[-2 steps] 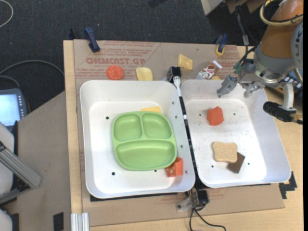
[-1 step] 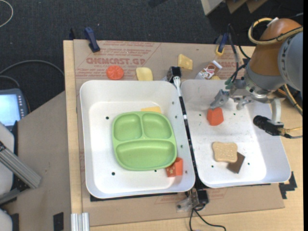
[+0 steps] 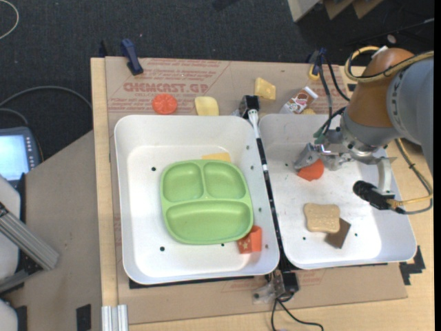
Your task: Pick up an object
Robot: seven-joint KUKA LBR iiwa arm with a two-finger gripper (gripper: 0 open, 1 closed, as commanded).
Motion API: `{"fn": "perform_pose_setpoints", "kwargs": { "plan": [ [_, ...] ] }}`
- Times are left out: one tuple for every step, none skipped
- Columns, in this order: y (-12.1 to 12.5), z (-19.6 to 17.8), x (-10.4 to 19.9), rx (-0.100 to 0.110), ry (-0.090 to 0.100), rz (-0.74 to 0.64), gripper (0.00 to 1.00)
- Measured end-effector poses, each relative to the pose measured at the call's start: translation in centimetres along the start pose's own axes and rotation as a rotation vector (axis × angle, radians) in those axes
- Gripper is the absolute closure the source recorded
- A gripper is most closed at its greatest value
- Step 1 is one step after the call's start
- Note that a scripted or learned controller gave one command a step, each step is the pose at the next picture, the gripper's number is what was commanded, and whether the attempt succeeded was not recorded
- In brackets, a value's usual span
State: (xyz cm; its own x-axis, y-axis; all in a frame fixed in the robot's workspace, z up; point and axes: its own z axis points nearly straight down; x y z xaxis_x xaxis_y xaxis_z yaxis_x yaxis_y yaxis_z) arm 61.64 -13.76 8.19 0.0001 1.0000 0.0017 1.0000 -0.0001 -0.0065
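My gripper [image 3: 318,158] hangs low in the right bin [image 3: 396,243], near its upper left part, under the grey arm with the orange band. A small orange-red object [image 3: 311,172] lies on the bin floor right at the gripper's tip, partly covered by it. I cannot tell whether it is touched or gripped. Nearer the front of the same bin, a tan bread slice [image 3: 322,217] rests against a dark brown piece [image 3: 338,235].
The left bin [image 3: 131,185] holds a green divided plate [image 3: 205,202], an orange block [image 3: 251,241] and a yellow piece [image 3: 217,157]. On the cardboard behind the bins lie a red disc [image 3: 164,103], two yellow pieces [image 3: 206,106] [image 3: 264,88] and a small packet [image 3: 298,102].
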Motion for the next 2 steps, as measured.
{"fn": "perform_pose_setpoints", "kwargs": {
  "plan": [
    [0.2,-1.4,-0.1,-0.009,-0.002,0.001,1.0],
    [-3.4,-10.9,5.5,-0.014,-0.001,-0.006,1.0]
  ]
}}
